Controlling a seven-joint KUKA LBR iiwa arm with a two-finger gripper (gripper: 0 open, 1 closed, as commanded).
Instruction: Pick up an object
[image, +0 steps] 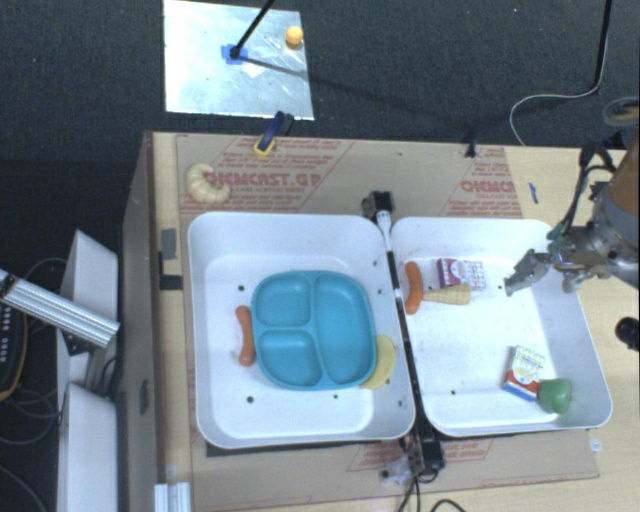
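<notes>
The gripper (525, 272) – jaws apart, holding nothing – should centre over the ice-cream cone (447, 295) w/ fingers straddling it before descending into the right bin (573, 340).

arm (618, 190) cut off at right

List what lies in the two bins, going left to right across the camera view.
Orange sausage → blue divided plate → banana → second sausage → cone → red-and-white packet → small carton → green ball.
</notes>
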